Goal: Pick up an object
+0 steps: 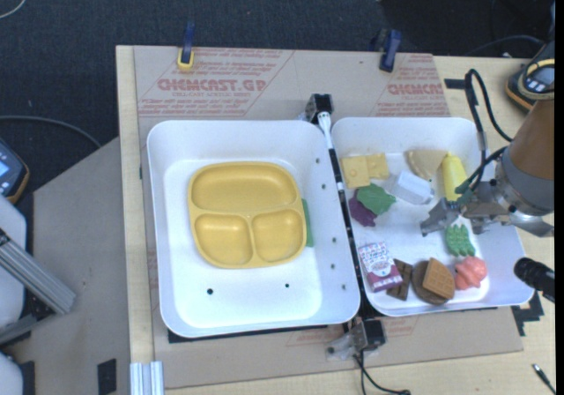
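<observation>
While the gripper [443, 219] hangs low in the right bin [388, 130], its dark metal fingers look spread, gripping nothing, just beside a knobbly green toy [459, 240]. Around it lie a yellow banana [453, 175], a pink lump [471, 272] and a ridged brown waffle [436, 279], leaving little room. Smooth and three-sectioned, a yellow plate [245, 212] sits in the left bin [167, 234]. Board behind reads "CHEMCAST".

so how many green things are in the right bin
2 that I can make out: a dark green piece near the bin's left side beside a purple piece, and a lighter green one just below the gripper. The arm may hide more.
</observation>
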`<state>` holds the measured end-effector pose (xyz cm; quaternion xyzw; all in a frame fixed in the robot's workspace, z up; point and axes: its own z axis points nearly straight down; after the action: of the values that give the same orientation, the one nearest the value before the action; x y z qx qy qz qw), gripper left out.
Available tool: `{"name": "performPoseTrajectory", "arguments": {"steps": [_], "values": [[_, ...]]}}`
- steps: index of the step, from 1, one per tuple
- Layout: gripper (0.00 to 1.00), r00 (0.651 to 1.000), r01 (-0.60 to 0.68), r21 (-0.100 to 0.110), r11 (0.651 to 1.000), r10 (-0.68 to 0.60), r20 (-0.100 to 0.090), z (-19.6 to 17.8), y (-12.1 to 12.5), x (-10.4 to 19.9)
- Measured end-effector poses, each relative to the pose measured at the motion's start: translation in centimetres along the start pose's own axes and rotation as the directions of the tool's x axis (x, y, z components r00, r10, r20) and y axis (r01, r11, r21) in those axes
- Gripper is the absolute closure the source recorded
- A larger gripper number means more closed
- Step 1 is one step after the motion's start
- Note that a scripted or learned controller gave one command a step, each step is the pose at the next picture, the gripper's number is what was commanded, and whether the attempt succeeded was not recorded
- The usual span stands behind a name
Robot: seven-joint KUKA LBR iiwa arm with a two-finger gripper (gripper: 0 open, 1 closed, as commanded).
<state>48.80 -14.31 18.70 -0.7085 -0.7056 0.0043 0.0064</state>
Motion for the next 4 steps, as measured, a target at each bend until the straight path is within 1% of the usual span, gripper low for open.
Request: {"name": "performPoseTrajectory", "arguments": {"steps": [1,2,3,4], "values": [[0.0,1.0,0.004,-0.015,1.0,-0.004,0.003,-0.7,0.3,0.0],[0.0,1.0,0.003,-0.01,1.0,-0.003,0.001,3.7,-0.1,-0.3],[0.0,1.0,0.004,-0.011,1.0,-0.004,0.001,8.5,-0.9,0.2],[0.0,1.0,0.004,-0.016,1.0,-0.004,0.0,10.0,-0.7,0.2]]}}
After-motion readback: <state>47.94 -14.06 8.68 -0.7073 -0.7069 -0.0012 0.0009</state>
